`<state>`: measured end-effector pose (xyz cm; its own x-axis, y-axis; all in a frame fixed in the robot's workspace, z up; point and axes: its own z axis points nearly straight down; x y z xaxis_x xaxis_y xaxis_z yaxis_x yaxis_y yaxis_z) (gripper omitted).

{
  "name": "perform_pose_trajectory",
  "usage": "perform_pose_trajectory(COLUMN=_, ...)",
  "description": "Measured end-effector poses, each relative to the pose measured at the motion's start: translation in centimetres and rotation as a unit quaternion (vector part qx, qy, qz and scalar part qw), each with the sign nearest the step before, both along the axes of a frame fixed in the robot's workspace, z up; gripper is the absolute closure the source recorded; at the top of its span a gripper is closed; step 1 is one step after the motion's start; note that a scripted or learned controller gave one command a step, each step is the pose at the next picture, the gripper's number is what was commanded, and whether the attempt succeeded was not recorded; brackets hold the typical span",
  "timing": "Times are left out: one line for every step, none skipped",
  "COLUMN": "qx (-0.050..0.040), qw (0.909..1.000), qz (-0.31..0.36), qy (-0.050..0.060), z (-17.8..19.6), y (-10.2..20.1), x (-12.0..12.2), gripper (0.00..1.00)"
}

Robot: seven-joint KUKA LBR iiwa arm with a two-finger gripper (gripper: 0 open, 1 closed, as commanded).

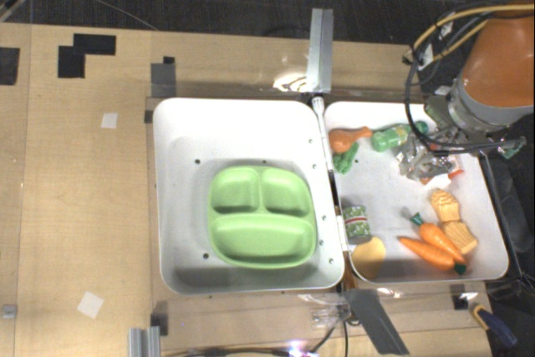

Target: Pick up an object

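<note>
My pincer (pixel 420 159) sits low in the right bin (pixel 495 217), near its far edge; spread or pressed together, I cannot tell. Carrots (pixel 435 247) lie near the front. Green tray (pixel 262 216) occupies left bin (pixel 180 180).

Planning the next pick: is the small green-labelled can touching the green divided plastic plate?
Apart. In the camera view, the can sits in the right bin, the plate in the left.
</note>
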<state>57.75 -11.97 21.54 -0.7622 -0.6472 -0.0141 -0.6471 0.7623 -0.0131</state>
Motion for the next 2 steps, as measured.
perform_pose_trajectory(qx=-0.0013, qw=0.9906, qz=0.137, qy=0.007, z=-4.6, y=-8.7, x=-4.6, gripper=1.0)
perform_pose_trajectory(qx=-0.0017, qw=0.9722, qz=0.234, qy=0.007, z=-8.4, y=-8.3, x=-6.1, gripper=1.0)
